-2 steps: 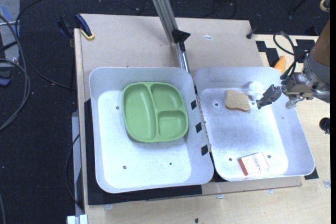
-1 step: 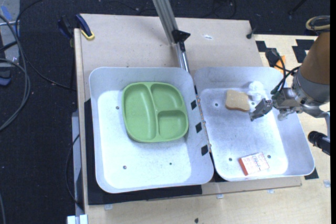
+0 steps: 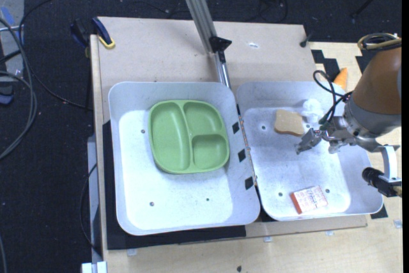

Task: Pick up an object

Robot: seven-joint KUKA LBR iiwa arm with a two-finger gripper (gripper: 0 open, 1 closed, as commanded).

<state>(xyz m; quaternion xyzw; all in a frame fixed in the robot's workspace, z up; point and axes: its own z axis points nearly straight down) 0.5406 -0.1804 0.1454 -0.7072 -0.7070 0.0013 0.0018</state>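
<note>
Gripper (image 3: pixel 311 140), two dark fingers on the grey arm, sits low over the right white bin (image 3: pixel 276 192); we can't tell how it's set. Nothing visibly held. Just to its left we see a tan, flat sponge-like block (image 3: pixel 289 123), with a small white crumpled object (image 3: pixel 312 109) beside it. Red-and-white flat packet (image 3: pixel 309 199) lies near the front edge. Green plastic divided plate (image 3: pixel 190 135) sits in the left white bin (image 3: pixel 134 201).
</note>
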